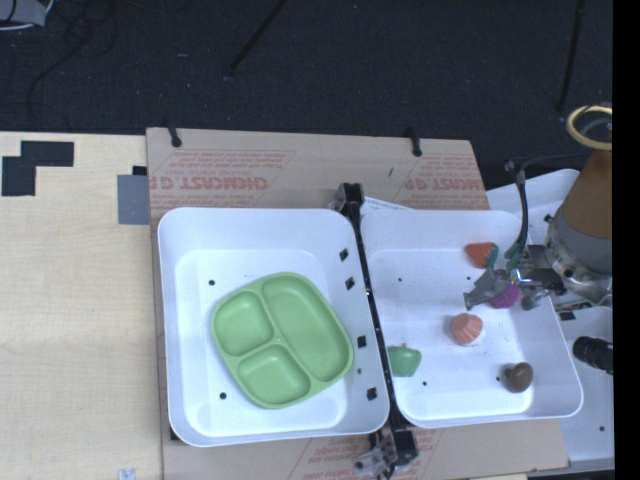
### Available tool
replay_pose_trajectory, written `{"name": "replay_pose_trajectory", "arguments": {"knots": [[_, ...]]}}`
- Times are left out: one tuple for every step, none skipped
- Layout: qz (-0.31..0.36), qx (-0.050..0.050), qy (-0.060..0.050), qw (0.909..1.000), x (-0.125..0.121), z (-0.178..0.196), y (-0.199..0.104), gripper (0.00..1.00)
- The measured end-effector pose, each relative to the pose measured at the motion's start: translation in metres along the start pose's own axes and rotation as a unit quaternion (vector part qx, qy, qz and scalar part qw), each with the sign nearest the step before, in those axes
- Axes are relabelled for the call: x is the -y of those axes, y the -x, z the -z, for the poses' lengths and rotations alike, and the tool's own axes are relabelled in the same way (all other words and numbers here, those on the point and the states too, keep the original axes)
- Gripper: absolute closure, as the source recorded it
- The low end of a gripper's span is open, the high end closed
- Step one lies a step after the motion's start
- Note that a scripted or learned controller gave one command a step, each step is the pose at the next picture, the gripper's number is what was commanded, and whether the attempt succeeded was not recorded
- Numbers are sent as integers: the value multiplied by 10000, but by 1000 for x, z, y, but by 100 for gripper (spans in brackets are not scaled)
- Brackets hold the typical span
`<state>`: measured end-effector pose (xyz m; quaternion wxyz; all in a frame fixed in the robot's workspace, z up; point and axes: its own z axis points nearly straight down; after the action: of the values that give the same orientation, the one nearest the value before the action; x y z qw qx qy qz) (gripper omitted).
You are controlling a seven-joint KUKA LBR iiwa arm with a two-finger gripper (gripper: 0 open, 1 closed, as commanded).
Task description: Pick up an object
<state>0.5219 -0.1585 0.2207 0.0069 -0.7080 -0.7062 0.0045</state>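
My gripper (499,299) hangs low over the right bin (430,408), near its right side, on the grey arm reaching in from the right. Its fingers (480,293) are spread open, and a small purple object (507,295) lies between them; I cannot tell whether they touch it. Just behind the gripper lies an orange-red object (480,253). In front of it sits a pink and white round object (466,329). A brown lump (517,376) rests near the front right corner, and a green block (404,360) lies by the divider.
The left bin (190,258) holds a green three-compartment plate (281,339). A black divider (365,313) runs between the two bins. Cardboard lies under both bins, and a cable (522,208) hangs behind the gripper.
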Motion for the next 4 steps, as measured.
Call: {"name": "replay_pose_trajectory", "arguments": {"knots": [[13, 11, 61, 10000, -2, 7, 0, 0], [10, 6, 38, 10000, -2, -50, 10, 0], [10, 2, 36, 10000, -1, -113, 13, 0], [9, 9, 60, 10000, -1, -134, 12, 0]]}}
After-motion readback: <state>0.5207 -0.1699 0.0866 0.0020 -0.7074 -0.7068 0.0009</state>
